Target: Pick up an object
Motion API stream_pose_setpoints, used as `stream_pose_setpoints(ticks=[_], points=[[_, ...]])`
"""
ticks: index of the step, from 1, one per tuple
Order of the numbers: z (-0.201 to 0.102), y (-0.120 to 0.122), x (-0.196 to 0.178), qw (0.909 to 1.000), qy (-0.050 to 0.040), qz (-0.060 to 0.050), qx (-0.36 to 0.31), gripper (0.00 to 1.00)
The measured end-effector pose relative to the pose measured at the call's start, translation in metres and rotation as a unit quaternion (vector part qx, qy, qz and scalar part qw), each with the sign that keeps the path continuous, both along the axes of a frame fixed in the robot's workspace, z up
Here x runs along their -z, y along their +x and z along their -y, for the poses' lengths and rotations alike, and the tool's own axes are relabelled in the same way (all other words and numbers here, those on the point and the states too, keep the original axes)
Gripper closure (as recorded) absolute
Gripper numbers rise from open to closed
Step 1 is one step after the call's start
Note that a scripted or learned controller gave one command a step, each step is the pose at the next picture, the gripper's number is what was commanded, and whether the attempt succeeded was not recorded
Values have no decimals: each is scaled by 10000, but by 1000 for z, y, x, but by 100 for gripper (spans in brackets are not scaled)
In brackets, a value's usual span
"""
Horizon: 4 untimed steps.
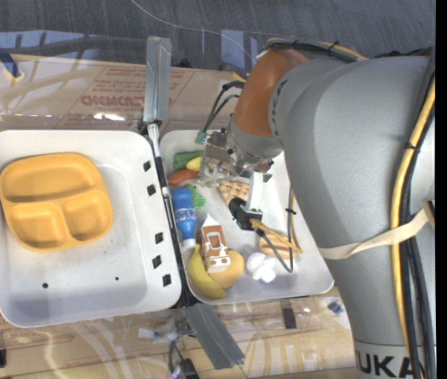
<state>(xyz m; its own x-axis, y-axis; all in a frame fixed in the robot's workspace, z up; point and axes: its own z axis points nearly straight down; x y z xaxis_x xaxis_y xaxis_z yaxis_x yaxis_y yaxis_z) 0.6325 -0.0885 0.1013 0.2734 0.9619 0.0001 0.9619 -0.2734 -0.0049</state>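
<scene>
My gripper point(217, 166) hangs low over the back of the right bin point(306, 284), just above a waffle-patterned tan piece point(234, 189). Its fingers are hidden by the wrist and the orange band. Beside it on the left lie a green item point(184, 159), a small yellow piece point(194, 164) and an orange carrot-like piece point(180, 177). Toward the front lie a blue bottle point(184, 212), a banana point(200, 274), a small orange-and-white box point(213, 243), a white lump point(261, 268) and a black-tipped tool point(241, 212).
The left bin point(73, 294) holds a yellow divided tray point(54, 200) at its back left. A grey divider with black clips point(160, 212) runs between the bins. My arm's bulky grey body point(366, 172) covers the right bin's right side.
</scene>
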Motion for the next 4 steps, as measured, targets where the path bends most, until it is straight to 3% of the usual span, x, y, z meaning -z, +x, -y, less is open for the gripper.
stream_pose_setpoints(ticks=[1,2,3,4], points=[[27,-3,-139,9812,-19,58,-1929,100],[5,-27,-184,9854,-7,44,-1703,100],[-30,-2,-226,9981,-11,26,-608,100],[25,-9,-245,9996,-16,17,282,100]])
